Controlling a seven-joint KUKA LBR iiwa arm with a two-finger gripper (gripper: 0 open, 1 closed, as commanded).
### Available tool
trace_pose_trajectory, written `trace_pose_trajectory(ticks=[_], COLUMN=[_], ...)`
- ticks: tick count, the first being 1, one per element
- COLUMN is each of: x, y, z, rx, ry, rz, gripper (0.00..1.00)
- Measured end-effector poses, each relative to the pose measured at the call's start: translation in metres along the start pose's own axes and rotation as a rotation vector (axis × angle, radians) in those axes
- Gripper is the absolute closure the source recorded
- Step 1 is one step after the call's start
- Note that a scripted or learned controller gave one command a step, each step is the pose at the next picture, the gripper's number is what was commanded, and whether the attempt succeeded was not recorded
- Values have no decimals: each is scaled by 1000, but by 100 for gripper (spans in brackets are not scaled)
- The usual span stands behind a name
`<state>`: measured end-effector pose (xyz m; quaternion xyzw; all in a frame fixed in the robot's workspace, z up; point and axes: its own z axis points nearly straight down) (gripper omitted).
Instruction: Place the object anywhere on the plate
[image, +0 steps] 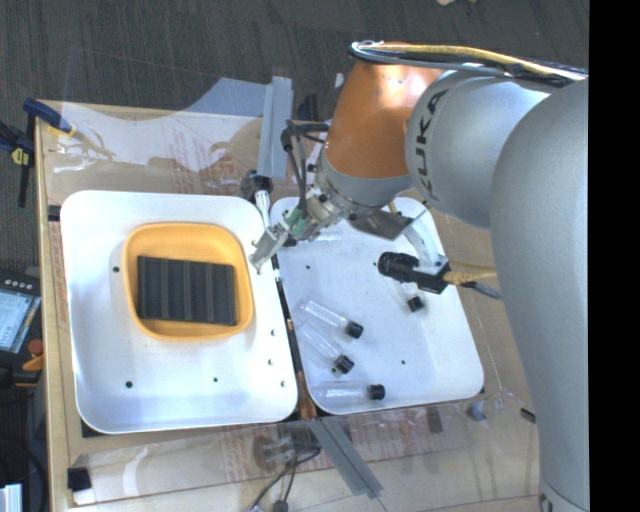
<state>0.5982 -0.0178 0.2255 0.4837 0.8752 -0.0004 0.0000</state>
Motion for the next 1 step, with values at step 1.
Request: trace_pose_trajectory(ticks=[1], x=[28], y=[48], z=[35], rx=[1], ry=[0], rz=[-4], gripper=[0])
